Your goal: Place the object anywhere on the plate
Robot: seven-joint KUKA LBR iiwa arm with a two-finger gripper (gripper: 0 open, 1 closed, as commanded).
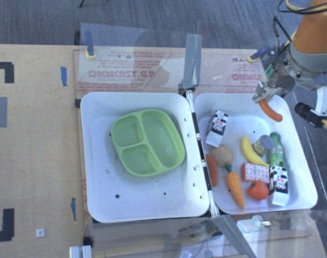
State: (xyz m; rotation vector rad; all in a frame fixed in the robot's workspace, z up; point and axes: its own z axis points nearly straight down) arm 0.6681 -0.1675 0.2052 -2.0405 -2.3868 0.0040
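Hanging from gripper (264,94), orange sausage (271,110), fingertips indistinct

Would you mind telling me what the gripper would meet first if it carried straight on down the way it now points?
Most likely the orange-red sausage, which lies right at the tip of the gripper, at the far right rim of the right bin. Height is hard to judge from this slanted view, so I cannot tell whether they already touch.

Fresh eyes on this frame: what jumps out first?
The bright green divided plate lies alone in the left bin. The right bin is crowded with toy food, among it a banana and a carrot. At its far right corner, the gripper sits just above an orange sausage.
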